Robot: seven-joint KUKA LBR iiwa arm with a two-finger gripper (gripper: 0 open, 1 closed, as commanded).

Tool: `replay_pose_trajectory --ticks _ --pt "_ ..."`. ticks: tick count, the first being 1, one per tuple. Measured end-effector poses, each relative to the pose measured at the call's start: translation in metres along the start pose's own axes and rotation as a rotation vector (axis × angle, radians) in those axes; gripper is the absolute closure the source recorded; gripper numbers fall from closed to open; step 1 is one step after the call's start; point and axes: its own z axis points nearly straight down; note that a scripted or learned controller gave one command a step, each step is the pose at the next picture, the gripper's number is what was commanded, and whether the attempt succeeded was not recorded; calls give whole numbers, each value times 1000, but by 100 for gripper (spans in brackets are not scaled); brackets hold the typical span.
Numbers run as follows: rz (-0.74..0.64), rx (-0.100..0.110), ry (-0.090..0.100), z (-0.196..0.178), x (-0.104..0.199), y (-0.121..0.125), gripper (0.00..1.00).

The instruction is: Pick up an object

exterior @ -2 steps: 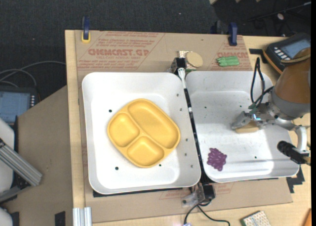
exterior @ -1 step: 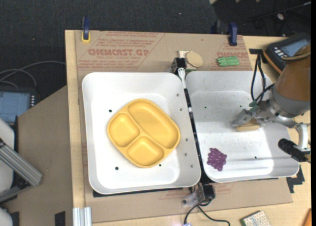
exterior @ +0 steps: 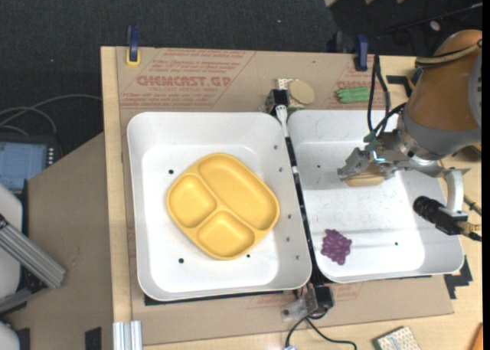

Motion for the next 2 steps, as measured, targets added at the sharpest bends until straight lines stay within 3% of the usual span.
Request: replay_pose_trajectory --ticks 1,2 --pt "2 1 -1 -49 43 11 100" --pt "3 6 0 -61 85 1 100"
